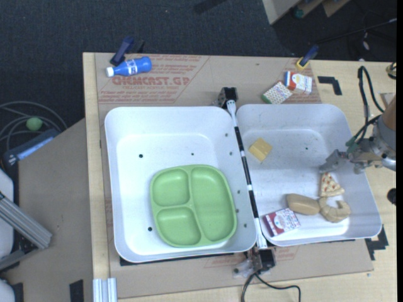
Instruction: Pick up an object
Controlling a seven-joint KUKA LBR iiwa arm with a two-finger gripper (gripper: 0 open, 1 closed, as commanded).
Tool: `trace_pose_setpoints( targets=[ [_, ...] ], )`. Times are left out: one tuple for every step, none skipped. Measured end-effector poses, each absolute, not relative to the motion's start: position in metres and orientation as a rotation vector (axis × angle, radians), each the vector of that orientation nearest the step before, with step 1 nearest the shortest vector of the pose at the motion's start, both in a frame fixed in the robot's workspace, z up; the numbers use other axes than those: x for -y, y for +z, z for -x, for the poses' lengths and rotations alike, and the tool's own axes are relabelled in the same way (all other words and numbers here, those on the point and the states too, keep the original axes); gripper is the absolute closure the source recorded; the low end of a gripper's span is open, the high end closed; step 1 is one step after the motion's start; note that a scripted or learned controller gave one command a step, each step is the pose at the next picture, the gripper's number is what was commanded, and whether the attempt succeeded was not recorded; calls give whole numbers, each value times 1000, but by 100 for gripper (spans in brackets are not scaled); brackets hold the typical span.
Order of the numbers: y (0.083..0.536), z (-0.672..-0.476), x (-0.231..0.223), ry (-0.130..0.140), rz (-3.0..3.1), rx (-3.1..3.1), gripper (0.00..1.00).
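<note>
The right bin [296, 121] holds a yellow cheese-like block [260, 149] near its left wall. Toward its front right lie a pizza slice [329, 184], a tan bread-shaped piece [302, 204] and a pale curled pastry [335, 211]. A red and white packet [281, 222] lies at the front edge. My gripper [337, 160] reaches in from the right, low over the bin's right side, just above the pizza slice. Nothing shows in its grasp.
A green divided plate [191, 204] sits in the left bin [126, 168]. Behind the bins lie a blue and white bottle [129, 67], two small boxes [277, 93] [298, 82] and a blue clip [307, 56]. Cables hang at the right.
</note>
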State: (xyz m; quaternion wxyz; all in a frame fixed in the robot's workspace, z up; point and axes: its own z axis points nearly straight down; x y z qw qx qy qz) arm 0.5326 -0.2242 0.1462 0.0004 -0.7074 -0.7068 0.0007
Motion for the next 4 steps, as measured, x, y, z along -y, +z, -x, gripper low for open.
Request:
trace_pose_setpoints(
  targets=[
    [84,-550,214,-4,2212,2220,0],
    [85,-518,219,-9,2210,2221,0],
    [85,-499,219,-8,2211,2221,0],
    [84,-568,218,-10,2209,2223,0]
  ],
)
